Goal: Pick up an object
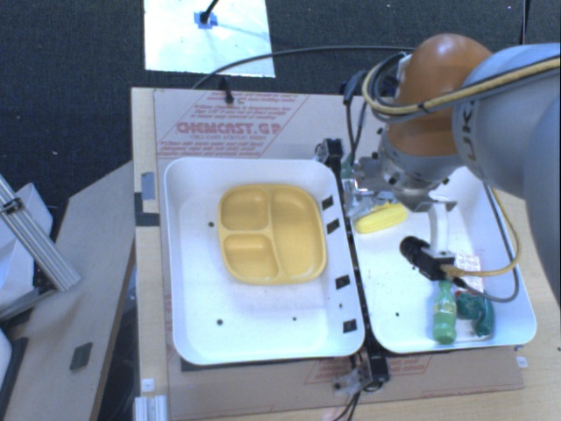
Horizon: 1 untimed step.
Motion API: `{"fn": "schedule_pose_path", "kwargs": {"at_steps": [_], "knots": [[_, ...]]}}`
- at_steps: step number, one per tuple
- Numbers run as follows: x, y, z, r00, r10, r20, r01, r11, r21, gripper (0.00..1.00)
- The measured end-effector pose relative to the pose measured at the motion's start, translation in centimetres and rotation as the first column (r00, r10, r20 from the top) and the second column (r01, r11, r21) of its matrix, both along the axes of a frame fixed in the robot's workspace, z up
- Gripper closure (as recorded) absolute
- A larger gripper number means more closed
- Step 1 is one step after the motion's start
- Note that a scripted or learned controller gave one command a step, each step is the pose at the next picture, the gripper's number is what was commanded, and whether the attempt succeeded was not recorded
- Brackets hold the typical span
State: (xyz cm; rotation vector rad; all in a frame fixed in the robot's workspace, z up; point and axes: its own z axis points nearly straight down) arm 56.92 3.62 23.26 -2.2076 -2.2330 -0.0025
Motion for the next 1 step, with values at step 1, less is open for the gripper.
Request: {"fn": "schedule_pose_path", "kwargs": {"at_steps": [1], "knots": [[-1.54,5.09,-0.23,1.0,-0.001,-0.001,0.001,1.0,0.0,1.0]]}}
